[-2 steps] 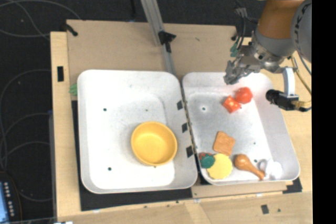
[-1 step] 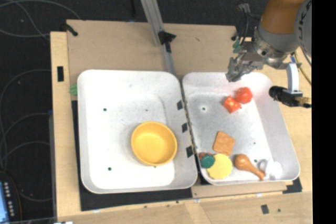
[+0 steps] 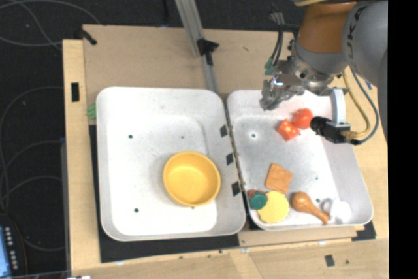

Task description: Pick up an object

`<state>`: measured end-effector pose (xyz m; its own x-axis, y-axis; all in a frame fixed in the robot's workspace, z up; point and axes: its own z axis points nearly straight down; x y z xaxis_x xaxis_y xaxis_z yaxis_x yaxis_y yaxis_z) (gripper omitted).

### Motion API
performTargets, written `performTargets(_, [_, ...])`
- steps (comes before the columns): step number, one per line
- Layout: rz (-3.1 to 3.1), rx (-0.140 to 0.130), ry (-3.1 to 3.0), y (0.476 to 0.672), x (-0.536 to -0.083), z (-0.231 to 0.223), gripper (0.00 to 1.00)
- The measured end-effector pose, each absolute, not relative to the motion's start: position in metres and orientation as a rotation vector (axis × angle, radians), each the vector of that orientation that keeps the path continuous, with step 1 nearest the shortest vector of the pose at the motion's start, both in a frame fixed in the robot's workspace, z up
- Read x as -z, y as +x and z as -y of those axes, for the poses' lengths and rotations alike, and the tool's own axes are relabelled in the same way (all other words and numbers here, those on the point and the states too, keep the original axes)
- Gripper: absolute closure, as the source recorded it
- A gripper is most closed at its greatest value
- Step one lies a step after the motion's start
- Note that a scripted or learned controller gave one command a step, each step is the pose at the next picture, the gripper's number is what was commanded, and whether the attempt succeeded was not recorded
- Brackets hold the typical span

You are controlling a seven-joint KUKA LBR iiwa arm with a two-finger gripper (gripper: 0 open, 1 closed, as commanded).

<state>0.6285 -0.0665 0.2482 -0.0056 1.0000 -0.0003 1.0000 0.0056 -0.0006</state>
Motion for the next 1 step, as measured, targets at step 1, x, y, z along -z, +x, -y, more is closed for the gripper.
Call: performTargets(1, [2.228, 0.000, -2.215, 0.6125, -0.2451, 0.0214, 1.00])
